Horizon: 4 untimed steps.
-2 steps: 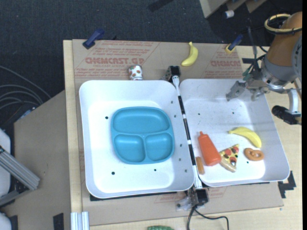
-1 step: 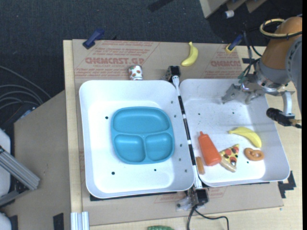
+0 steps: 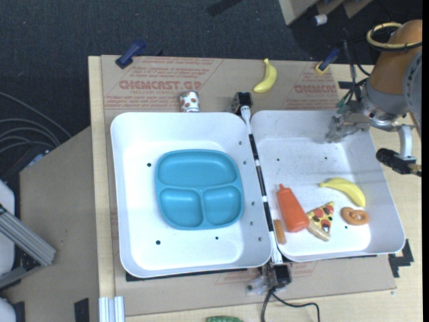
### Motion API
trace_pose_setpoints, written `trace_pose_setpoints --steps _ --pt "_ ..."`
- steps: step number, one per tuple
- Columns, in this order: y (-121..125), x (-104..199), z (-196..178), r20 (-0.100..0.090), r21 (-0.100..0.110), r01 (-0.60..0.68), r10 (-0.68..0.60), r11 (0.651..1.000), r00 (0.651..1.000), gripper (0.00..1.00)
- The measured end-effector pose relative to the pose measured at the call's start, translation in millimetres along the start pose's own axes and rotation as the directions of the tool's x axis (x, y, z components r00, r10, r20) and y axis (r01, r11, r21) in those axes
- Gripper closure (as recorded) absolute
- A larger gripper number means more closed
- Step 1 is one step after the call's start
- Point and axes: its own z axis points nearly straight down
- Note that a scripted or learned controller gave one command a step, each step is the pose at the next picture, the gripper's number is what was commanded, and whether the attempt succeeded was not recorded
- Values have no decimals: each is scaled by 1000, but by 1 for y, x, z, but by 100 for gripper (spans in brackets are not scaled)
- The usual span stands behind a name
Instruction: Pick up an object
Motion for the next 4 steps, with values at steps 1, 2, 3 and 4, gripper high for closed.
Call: trace_pose_setpoints --steps 1,2,3,4 --pt "1 0 -11 2 -3 1 -1 1000 1000 100" --pt "1 0 -10 1 -2 1 -1 1000 1000 0" --pt "1 0 -21 4 -5 2 -2 1000 1000 100" --pt "2 0 -32 6 -8 3 -3 1000 1000 100"
